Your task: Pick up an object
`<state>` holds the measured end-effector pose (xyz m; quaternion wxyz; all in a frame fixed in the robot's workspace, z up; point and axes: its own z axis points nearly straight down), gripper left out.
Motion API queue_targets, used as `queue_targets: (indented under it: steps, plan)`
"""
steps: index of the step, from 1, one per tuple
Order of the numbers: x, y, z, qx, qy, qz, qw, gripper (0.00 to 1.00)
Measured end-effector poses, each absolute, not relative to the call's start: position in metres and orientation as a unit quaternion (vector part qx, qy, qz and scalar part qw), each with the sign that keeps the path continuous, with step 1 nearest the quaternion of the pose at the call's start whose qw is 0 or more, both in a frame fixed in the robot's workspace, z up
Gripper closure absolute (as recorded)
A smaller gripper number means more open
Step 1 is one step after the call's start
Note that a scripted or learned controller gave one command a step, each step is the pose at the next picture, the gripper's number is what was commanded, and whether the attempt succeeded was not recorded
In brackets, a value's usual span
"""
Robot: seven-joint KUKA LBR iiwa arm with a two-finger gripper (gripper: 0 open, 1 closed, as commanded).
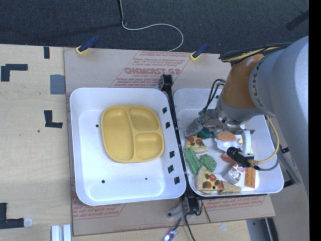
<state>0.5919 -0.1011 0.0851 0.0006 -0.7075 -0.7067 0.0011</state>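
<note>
Cardboard-covered bench, two white bins. Your gripper (203, 126) sits low in the right bin (193, 98); jaws hidden, can't tell. Green toy (192, 159) at its 6 o'clock: light, stiff, slippery, so pinch it mid-length.

One fixed camera looks down at a slant from above the tabletop (30, 134), taking in both white bins (80, 149) side by side.
</note>
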Motion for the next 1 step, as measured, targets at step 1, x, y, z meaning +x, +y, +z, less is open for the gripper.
queue_targets:
  steps: [1]
  plan:
    - [0.5946, -0.1006, 0.0944, -0.707, -0.707, 0.0005, 0.0, 1.0]
